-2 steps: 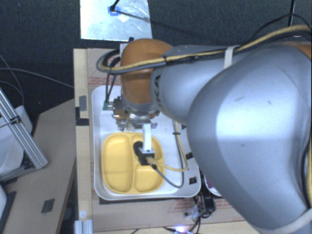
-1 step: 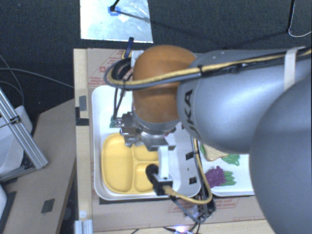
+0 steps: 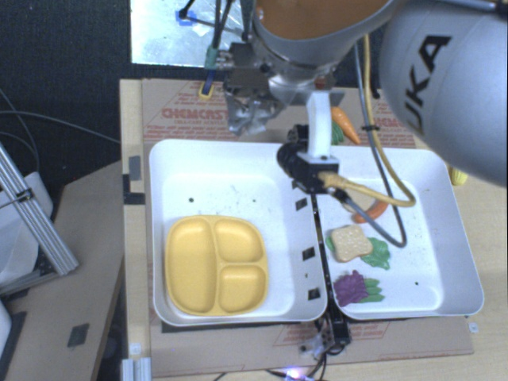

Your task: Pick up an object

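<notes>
My gripper (image 3: 252,116) hangs over the back rim of the left bin (image 3: 238,173), under the wide grey and orange wrist. Nothing shows in its grasp. A yellow divided plate (image 3: 214,264) lies in the front of the left bin. In the right bin (image 3: 432,213) are a toy sandwich slice (image 3: 348,242) on a green leaf (image 3: 379,255), a purple bunch of grapes (image 3: 355,287) and an orange piece (image 3: 374,210) partly under a cable. An orange carrot (image 3: 344,123) lies at the right bin's back edge.
A white and black fitting (image 3: 316,153) with a yellow cable (image 3: 389,185) hangs from the arm over the divide between the bins. The big grey arm link (image 3: 444,62) covers the upper right. Cardboard (image 3: 178,113) lies under the bins.
</notes>
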You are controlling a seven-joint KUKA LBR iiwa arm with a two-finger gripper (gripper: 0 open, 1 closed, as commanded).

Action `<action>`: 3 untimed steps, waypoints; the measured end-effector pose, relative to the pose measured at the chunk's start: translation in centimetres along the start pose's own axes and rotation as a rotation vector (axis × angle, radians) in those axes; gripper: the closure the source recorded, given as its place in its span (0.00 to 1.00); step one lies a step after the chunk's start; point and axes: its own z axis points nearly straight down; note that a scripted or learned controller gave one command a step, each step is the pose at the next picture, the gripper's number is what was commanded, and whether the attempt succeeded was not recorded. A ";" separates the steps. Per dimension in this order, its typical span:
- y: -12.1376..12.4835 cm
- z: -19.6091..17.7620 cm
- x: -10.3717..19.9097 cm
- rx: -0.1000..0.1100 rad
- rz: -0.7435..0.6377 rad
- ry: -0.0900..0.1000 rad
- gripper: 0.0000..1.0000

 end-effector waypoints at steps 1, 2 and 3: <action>-0.8 -3.2 -1.8 0.015 0.003 -0.006 1.00; -5.0 -3.4 0.2 0.020 -0.004 -0.007 1.00; -5.0 2.4 0.0 0.024 0.003 -0.010 1.00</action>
